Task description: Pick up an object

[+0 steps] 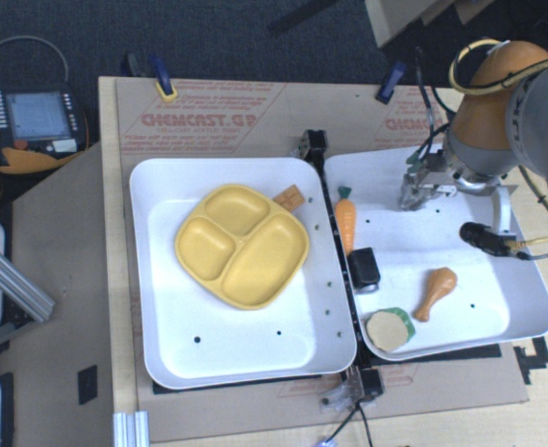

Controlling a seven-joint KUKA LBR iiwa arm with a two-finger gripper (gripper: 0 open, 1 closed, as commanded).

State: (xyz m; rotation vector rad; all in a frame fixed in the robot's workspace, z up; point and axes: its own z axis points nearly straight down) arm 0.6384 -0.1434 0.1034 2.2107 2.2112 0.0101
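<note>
**Toy food waits in right bin**

Carrot (346,223) lies along the right bin's (526,319) left wall, black block (363,270) and cucumber slice (389,330) nearer, drumstick (433,292) right of them. Gripper (421,192) hovers at the far side, holding nothing; its opening cannot be told. Yellow divided plate (242,246) fills the left bin (162,343).

Single fixed camera above bench (255,110), looking down at slant; far bench edge toward frame top, near edge at bottom. Mid-distance framing: both white bins whole, left bin (162,343) centre-left of frame, right bin (516,324) centre-right. Arm (498,101) enters at upper right. Dark floor along top
</note>
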